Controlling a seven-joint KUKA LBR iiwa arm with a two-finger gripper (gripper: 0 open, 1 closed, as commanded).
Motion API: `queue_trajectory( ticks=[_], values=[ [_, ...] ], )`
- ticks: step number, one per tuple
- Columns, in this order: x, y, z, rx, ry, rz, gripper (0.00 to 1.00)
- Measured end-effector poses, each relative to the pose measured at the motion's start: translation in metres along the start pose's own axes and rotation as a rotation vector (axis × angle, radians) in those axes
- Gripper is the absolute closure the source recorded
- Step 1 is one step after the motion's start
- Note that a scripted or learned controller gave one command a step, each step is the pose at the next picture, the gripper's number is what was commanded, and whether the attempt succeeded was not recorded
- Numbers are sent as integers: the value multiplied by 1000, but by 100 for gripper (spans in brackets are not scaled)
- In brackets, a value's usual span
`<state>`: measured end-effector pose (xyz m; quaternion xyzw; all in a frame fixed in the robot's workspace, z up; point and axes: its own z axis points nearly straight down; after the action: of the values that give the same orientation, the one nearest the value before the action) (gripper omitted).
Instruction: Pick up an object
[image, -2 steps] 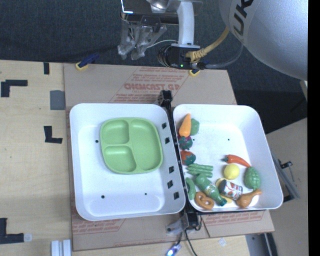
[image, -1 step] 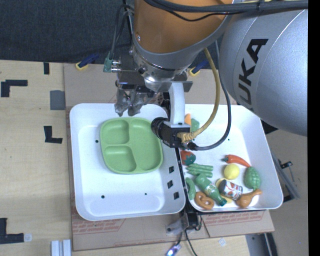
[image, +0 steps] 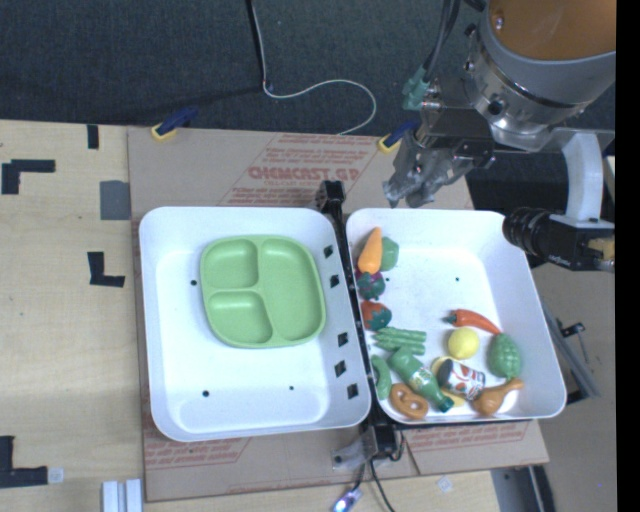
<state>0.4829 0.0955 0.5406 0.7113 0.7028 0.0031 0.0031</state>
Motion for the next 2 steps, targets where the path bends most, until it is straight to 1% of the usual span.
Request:
queue_trajectory(
  ticks=[1,2],
  values=[
    [-10,12,179,28,-5,-11,100],
    [34,48,89,1,2,-18,100]
  ],
)
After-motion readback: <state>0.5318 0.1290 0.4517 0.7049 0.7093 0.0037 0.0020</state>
